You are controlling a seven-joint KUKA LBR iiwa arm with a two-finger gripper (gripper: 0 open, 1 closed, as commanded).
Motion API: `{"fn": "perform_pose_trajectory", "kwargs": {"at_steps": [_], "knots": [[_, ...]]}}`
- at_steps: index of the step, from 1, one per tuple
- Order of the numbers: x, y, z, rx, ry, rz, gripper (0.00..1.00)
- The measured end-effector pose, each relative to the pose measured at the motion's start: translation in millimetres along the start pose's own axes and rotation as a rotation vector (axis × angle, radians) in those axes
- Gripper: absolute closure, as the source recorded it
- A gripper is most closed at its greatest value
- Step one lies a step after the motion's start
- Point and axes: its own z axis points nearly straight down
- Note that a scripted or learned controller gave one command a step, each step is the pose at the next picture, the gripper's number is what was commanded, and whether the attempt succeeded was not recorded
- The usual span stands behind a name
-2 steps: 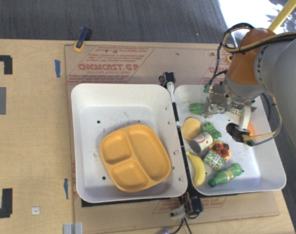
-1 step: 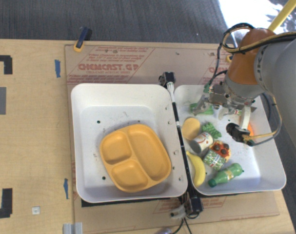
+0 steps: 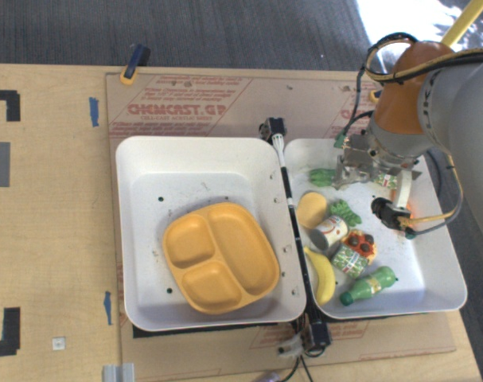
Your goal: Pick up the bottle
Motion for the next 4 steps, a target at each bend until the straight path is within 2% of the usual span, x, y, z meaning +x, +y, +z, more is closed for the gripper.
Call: {"fn": "perform_pose_trajectory", "kwargs": {"at_steps": [1, 2, 3, 4], "knots": [[0, 0, 0, 0.000, 0.000, 0.000, 0.00], [-28, -46, 27, -0.009, 0.002, 0.209, 0.00], [-32, -45, 16, -0.010, -0.004, 0.212, 1.00], [-48, -75, -69, 0.003, -0.002, 0.325, 1.00]]}}
